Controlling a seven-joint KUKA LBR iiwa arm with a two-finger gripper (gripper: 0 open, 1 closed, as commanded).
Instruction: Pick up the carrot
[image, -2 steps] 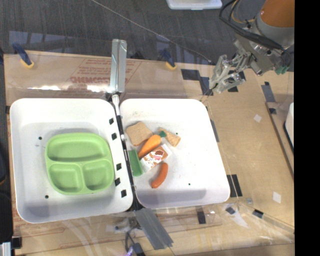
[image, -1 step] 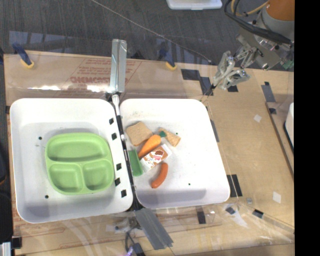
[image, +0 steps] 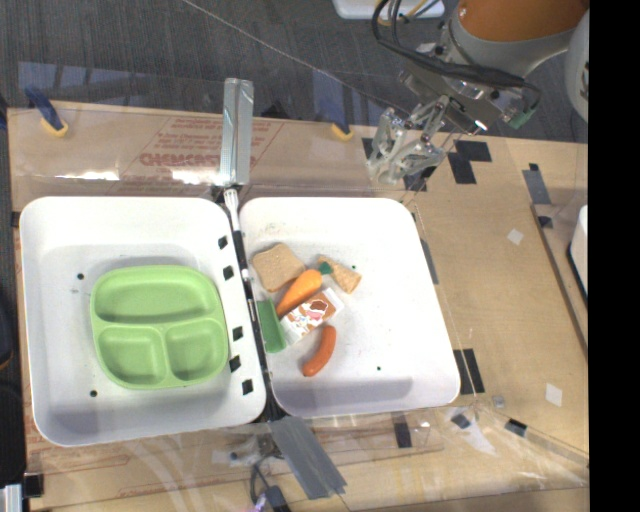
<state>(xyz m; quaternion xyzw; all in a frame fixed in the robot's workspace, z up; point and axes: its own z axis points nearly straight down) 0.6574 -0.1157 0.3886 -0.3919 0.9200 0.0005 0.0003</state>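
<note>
An orange carrot with a green tip lies at a slant in the right bin, in its left half. It rests among other toy foods. My gripper hovers above the bench just past the right bin's far edge, well up and to the right of the carrot. Nothing sits between its fingers, which look spread apart.
Around the carrot lie a slice of bread, a small cracker-like piece, a printed packet, a sausage and a green stick. The left bin holds a green divided plate.
</note>
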